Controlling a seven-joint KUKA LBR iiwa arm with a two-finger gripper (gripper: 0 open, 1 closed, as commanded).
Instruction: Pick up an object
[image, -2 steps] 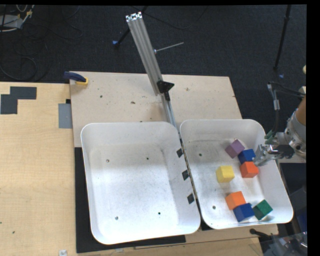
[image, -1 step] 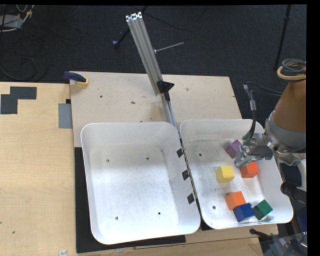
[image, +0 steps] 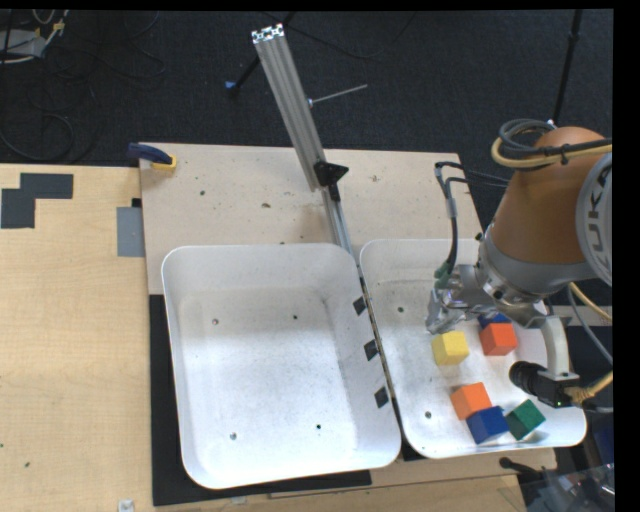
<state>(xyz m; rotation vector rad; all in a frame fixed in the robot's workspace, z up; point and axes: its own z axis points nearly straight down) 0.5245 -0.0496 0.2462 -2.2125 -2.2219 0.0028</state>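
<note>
Metal gripper (image: 443, 305) hangs low in the right bin (image: 400, 262); whether it is released or clenched cannot be told. Just below it lies a yellow block (image: 450, 347), with a red block (image: 498, 338) beside it. Nearer the front rim sit an orange block (image: 469, 399), a blue block (image: 487, 424) and a green block (image: 524, 418). The left bin (image: 200, 262) adjoins.

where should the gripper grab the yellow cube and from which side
Probably from straight above, closing across two opposite flat side faces of the yellow cube. It sits apart from the orange-red cube and the orange block, so its sides look free. The gripper hangs just above-left of it.
</note>
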